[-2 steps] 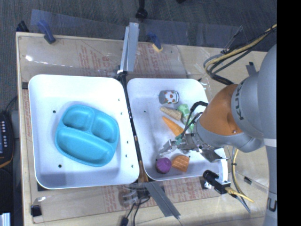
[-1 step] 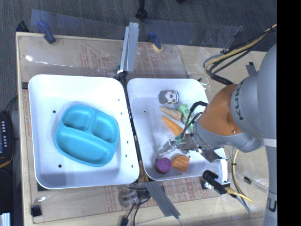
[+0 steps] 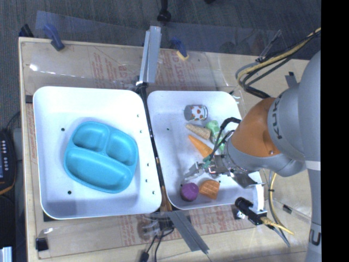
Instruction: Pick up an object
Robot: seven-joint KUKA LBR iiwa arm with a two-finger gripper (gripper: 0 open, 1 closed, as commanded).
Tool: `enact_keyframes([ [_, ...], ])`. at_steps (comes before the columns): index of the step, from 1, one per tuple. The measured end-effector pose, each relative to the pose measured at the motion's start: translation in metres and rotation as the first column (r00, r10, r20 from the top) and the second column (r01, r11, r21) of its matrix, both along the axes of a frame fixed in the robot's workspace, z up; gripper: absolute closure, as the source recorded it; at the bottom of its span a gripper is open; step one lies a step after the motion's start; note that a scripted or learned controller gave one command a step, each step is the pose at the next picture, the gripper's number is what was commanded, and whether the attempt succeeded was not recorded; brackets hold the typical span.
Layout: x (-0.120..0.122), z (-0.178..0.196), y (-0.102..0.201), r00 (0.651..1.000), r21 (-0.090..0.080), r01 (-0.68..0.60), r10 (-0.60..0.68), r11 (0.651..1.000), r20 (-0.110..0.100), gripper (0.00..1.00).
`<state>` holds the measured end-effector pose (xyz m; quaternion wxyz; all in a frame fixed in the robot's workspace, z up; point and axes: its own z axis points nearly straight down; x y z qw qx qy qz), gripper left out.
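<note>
While the arm point(image 3: 283, 130) leans in from the right, you can read part of its white lettering, "KU", on the grey shell above the orange band. On the counter point(image 3: 82, 64) the left bin point(image 3: 49, 108) carries a blue divided tray point(image 3: 102, 156) with bare white floor around it. In the right bin point(image 3: 169, 113) the toys crowd the right side, leaving open floor along its left wall. Your hand point(image 3: 197, 169) hangs low there, fingers slightly parted and holding nothing. A carrot point(image 3: 199, 145) lies just above it; a purple ball point(image 3: 189, 191) and an orange piece point(image 3: 209, 188) sit just below. A small can point(image 3: 196, 112) and a corn cob point(image 3: 198, 130) lie farther up.
</note>
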<state>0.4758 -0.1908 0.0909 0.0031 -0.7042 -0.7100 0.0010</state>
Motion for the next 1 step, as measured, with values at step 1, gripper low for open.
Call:
enact_keyframes([
  [1,-0.0002,-0.0002,0.0064,1.000,0.001,-0.001,0.001,1.000,-0.001,0.00],
])
